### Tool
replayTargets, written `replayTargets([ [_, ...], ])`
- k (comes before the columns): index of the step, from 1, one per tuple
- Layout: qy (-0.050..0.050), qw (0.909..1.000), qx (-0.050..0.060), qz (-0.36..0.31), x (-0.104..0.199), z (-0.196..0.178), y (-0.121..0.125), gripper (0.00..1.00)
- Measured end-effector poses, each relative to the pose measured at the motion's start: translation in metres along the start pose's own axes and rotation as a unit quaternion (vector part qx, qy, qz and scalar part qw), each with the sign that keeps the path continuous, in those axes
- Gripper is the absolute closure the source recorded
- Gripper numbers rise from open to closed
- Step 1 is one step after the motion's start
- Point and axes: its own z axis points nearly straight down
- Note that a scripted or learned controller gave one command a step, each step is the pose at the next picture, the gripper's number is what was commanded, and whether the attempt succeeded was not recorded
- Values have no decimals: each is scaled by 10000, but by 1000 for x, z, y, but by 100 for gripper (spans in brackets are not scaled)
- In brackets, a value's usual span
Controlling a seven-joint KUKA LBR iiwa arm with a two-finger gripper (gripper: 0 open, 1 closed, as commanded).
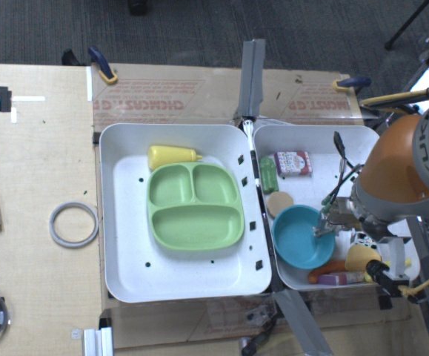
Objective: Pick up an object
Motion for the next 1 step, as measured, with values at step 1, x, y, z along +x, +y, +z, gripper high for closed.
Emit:
replayTargets([
  [1,11,9926,-25,-1214,48,-140,44,100],
])
